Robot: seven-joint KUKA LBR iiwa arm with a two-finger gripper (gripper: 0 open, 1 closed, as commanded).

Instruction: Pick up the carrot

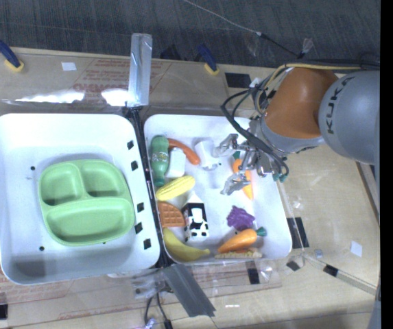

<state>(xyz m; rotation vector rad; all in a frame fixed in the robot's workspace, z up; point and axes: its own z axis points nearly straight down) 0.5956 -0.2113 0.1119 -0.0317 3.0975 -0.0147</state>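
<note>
Orange shows between the metal fingers [239,164] in the right bin [278,214]: they appear spread around a small orange piece, though whether it is gripped cannot be told. A whole carrot [241,240] with a green top lies well below the fingers, beside the purple grapes [240,217]. The step looks like an approach; next comes settling over the carrot and closing.
</note>
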